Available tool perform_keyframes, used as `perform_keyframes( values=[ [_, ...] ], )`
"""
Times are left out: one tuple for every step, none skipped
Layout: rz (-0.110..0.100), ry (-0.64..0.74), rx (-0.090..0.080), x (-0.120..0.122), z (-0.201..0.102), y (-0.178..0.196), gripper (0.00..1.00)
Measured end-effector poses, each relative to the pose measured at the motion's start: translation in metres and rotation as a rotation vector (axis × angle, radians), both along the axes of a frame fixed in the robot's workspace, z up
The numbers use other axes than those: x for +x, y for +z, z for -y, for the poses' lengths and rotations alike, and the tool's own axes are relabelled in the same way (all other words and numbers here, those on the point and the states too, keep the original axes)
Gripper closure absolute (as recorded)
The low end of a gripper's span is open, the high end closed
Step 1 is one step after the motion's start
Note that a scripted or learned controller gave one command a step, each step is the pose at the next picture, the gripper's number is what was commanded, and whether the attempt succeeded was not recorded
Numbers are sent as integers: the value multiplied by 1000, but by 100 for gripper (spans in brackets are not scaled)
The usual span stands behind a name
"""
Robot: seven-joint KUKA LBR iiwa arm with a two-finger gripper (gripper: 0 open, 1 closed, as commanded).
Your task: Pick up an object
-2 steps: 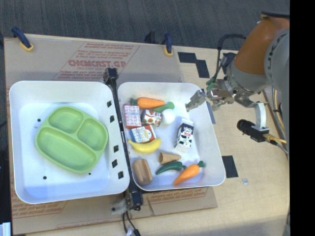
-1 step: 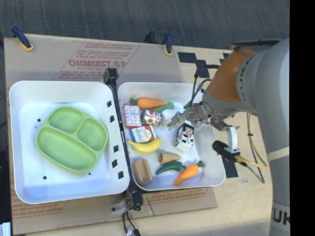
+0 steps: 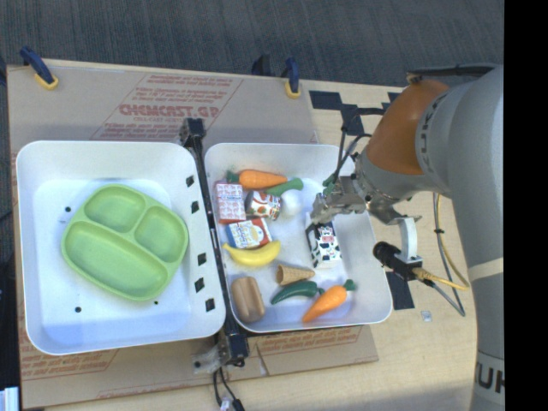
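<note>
The right bin [image 3: 342,157] holds several toy foods. A black-and-white cow-patterned carton [image 3: 324,248] lies near its right wall. My gripper [image 3: 330,210] hangs over the carton's far end, close to or touching it. A carrot [image 3: 261,179], a white egg [image 3: 291,201], a red can [image 3: 263,205] and a red packet [image 3: 229,202] lie along the far side. A banana [image 3: 253,253], a cone [image 3: 294,273], a bread roll [image 3: 247,299], a green pepper [image 3: 295,292] and a second carrot [image 3: 327,302] lie nearer the front.
The left bin [image 3: 34,169] holds a green divided plate [image 3: 126,241]. A black divider [image 3: 205,229] runs between the bins. The grey arm with its orange band [image 3: 402,135] comes in from the right, with cables [image 3: 428,276] trailing beside the right bin.
</note>
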State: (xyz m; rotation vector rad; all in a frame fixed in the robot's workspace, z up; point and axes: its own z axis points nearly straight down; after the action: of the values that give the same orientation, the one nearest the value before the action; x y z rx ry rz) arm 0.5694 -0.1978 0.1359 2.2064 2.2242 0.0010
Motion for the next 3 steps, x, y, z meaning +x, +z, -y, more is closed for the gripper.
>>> perform_keyframes(
  values=[
    [0, 0, 0, 0, 0, 0, 0],
    [-7, -3, 5, 54, -22, -34, 0],
    [-8, 2, 6, 55, -23, -24, 100]
  ],
)
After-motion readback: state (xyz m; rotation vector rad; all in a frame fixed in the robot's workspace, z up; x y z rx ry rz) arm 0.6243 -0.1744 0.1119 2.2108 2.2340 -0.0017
